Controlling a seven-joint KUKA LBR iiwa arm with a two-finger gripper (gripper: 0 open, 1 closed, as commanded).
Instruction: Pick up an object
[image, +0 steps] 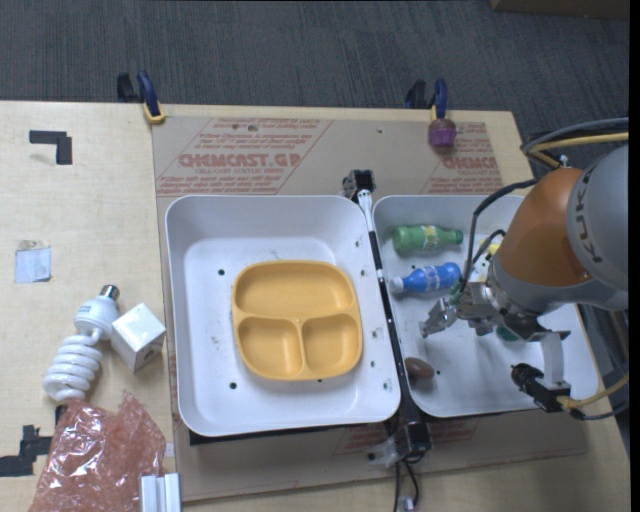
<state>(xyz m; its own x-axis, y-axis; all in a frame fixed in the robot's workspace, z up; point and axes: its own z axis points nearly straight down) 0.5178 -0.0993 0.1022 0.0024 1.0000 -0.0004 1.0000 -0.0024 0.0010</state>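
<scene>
Two white bins sit side by side on the worktop (90, 200). The left bin (200, 380) holds a yellow plate (297, 319) with three parts, lying flat in the middle.

The right bin (470, 395) holds the small things. A green bottle (427, 238) lies on its side near the bin's far edge. A blue bottle (428, 277) with a white cap lies just below it, closer to the wall between the bins. A small brown thing (419, 369) sits near the bin's front left corner, well apart from the bottles.

The grey and orange arm (560, 240) comes in from the right and hangs over the right bin. Its gripper (440, 318) is over the middle of the bin, just under the blue bottle. I cannot tell how the gripper is set, and nothing can be seen in it.

On the left part of the worktop lie a white curly light bulb (80, 350), a small white box (138, 336) touching it, and a crinkly pink bag (95, 455) at the front edge.
</scene>
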